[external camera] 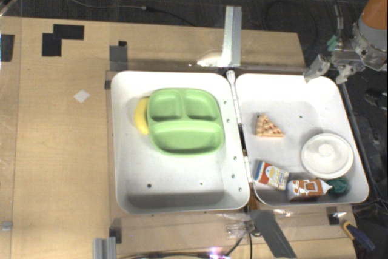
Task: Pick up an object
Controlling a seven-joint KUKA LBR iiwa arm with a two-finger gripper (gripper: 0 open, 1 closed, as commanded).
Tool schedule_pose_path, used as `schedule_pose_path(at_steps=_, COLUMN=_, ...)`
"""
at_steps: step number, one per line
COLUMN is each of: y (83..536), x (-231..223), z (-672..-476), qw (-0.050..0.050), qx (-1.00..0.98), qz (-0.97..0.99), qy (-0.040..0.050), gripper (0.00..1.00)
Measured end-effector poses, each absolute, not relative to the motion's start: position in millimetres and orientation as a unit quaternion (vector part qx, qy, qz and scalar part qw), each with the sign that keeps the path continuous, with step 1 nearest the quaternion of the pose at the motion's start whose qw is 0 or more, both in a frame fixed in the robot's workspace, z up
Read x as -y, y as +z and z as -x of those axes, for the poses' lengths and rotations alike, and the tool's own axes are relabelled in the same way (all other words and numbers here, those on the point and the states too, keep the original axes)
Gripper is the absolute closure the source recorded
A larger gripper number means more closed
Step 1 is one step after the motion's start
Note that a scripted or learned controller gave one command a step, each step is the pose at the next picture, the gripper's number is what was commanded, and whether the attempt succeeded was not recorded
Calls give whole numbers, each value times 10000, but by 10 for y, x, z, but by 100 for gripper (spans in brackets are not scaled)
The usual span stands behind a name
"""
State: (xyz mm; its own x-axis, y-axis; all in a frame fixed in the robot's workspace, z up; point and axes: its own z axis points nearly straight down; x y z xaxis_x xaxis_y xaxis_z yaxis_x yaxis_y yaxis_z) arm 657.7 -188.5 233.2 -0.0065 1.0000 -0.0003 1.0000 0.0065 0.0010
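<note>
The pincer (330, 70) hangs at the far right corner of the right bin (285, 83), just over its rim, with its 2 fingers spread apart and nothing between them. No object has been chosen by contact yet, so the step in hand looks like the approach.

Every candidate lies nearer the camera than the pincer. Closest to it, down and to its left, is the small pizza-slice toy (267, 127), lying flat and alone on bare bin floor. Almost straight below the pincer, further along, sits the round white container (327, 153). Beyond that, against the near wall, lie the small milk carton (270, 174), the brown carton (307, 188) touching it, and a dark green piece (340, 186) just beside the brown one.

To do this well, I would go for the pizza slice: it has open space on all sides, so the fingers can straddle it without nudging a neighbour. It is thin, though, so the descent should go right to the floor before closing. The crowded cartons by the wall look a poorer bet.

Far to the pincer's left, the left bin (130, 179) holds a green divided tray (183, 120) with a yellow object (140, 116) tucked under its edge.

Count: 2 bins, 2 cartons, 1 pizza slice, 1 white container, 1 green piece, 1 tray, 1 yellow object.
</note>
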Motion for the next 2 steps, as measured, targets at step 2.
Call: schedule_pose_path(at_steps=2, y=905, x=895, z=-6113, qw=-5, qx=-6946, qz=-7194, qy=-2, gripper=0)
